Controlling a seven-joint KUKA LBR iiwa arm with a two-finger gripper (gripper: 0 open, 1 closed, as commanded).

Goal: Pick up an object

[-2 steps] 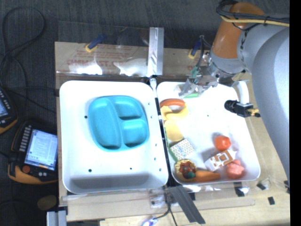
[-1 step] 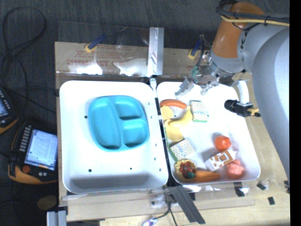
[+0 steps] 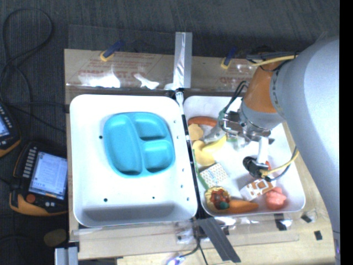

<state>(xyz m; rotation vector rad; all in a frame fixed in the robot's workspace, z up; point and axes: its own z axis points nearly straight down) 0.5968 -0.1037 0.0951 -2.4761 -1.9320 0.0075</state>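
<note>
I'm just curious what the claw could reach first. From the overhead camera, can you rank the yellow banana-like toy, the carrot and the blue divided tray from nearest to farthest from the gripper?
1. Yellow banana-like toy: right bin, right by the gripper.
2. Carrot: same bin, along its front edge.
3. Blue divided tray: in the left bin, across the divider.

Arm over my right bin [image 3: 295, 195].
Gripper [image 3: 214, 135] sits low among toys; blue tray [image 3: 139, 142] fills left bin [image 3: 88, 203].

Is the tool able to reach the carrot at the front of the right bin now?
Probably yes: the carrot lies uncovered on top, near the front wall, and the tool hovers in the same bin.
</note>
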